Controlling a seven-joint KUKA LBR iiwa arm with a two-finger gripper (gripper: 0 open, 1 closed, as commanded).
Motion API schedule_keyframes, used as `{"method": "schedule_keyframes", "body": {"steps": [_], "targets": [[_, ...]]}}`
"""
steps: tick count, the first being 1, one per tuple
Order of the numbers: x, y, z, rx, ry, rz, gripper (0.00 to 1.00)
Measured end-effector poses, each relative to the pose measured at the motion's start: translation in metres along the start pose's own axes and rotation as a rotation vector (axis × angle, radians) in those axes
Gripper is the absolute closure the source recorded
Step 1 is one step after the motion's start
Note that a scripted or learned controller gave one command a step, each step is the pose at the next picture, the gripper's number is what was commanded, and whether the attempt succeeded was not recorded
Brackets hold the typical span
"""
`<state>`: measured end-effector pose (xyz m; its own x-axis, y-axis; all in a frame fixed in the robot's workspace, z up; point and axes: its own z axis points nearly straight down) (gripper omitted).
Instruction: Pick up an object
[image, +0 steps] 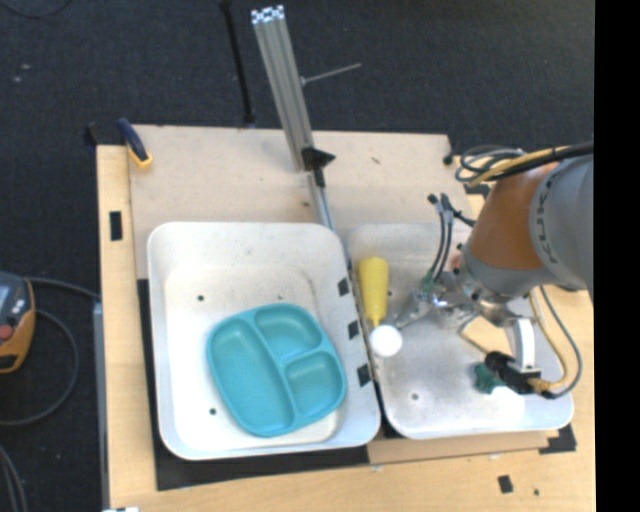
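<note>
Turquoise grabs the eye first: a divided plate lies flat in the left bin, toward that bin's lower middle. Across the divide, in the right bin, a yellow tool lies along the left wall. Its white round knob points toward the bottom of the frame.

And here's the arm, grey with its orange band, reaching in from the right edge and bending down over the right bin. The hand sits over the bin's upper middle, just right of the yellow tool and near its white knob. Spread or pressed together? From this slant I cannot tell.

Up top, a metal rail slants down onto the pale worktop. A blue-and-yellow clamp sits at the worktop's upper left corner.
</note>
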<state>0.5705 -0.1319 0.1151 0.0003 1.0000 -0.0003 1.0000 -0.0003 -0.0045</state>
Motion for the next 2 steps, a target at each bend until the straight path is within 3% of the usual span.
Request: {"method": "schedule_keyframes", "body": {"steps": [1,2], "targets": [[-0.002,0.002,-0.015,-0.008,-0.001,0.005,1.0],[-0.012,-0.001,-0.073,-0.012,-0.002,0.002,1.0]]}}
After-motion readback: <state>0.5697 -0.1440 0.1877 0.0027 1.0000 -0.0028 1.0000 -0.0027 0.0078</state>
